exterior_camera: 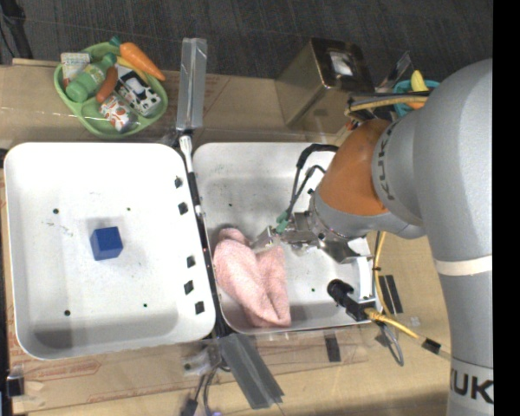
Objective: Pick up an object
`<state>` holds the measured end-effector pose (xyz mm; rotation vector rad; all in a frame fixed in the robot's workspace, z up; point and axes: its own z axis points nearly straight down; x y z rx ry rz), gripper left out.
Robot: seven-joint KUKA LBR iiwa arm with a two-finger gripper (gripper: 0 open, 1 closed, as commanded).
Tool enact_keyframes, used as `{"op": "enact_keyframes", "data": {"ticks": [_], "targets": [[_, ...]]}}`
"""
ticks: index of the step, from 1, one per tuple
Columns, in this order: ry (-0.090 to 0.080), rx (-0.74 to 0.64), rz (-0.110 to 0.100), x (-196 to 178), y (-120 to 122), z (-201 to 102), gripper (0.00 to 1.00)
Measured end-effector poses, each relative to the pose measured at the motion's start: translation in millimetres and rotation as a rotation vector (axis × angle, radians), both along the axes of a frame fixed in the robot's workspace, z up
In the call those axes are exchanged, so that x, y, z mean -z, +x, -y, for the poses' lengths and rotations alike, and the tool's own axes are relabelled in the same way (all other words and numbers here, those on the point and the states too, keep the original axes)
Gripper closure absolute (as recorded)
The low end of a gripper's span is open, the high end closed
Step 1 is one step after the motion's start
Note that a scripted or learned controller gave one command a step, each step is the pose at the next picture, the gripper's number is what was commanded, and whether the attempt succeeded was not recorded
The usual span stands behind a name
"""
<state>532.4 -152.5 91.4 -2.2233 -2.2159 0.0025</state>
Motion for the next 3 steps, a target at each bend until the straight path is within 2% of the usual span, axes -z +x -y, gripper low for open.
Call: {"op": "enact_keyframes", "data": {"ticks": [1, 2, 3], "targets": [[0.002, -0.073, -0.003, 0.8, 5.7, -31.9, 0.0], [0.002, -0.077, -0.006, -8.5, 5.8, -32.1, 1.0], [0.0, -0.389, 0.002, -100.7, 46.8, -77.2, 1.0]]}}
